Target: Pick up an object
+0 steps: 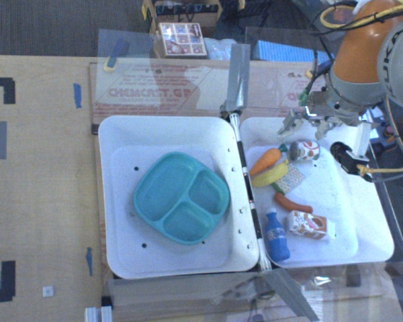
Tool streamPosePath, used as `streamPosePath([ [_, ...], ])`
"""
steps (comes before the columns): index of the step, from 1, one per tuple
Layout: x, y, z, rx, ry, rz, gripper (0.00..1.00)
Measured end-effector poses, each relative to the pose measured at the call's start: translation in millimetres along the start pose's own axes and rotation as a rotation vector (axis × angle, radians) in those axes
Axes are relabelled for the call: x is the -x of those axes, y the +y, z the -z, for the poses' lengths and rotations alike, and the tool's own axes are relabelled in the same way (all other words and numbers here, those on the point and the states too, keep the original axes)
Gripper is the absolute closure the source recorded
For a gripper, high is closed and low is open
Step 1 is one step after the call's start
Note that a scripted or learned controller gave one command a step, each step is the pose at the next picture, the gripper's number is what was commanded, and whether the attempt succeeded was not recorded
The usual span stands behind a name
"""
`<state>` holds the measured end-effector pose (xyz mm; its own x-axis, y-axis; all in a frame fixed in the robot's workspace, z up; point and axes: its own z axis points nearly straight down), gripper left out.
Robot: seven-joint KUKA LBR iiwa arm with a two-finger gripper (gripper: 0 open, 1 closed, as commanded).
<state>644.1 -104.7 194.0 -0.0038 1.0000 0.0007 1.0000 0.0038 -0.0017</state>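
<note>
Hovering over the far edge of the right bin (363,247), my claw (302,123) hangs with its fingers spread apart and nothing between them. All the loose things lie in this bin; the left bin (121,139) carries just a teal divided plate (181,196).

Nearest to me is a small can (305,150), lying on its side just toward the near edge from my fingertips — almost under them. Its long axis runs roughly along the bin's width, left to right. Just beyond it toward the dividing wall lie a carrot (266,160) and a yellow banana (271,174), side by side and slanted, their tips pointing up toward my claw. Between them and the can sits a small checkered piece (293,178) that I cannot make out.

Farther toward the near edge are a red sausage (292,203), a small carton (307,225) and a blue bottle (276,236) — the bottle lies close along the dividing wall, lengthwise front to back.

My judgement: the can is the likeliest pick, since it calls for a short drop and a small shift toward the near edge. My fingers would do best closing across its narrow girth, not along its length; a round can on its side may roll away if one finger touches first.
</note>
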Motion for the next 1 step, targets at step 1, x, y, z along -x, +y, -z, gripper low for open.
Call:
streamPosePath([
  [1,76.9,-11.9,-107.2,0.006,-0.002,-0.042,0.0],
])
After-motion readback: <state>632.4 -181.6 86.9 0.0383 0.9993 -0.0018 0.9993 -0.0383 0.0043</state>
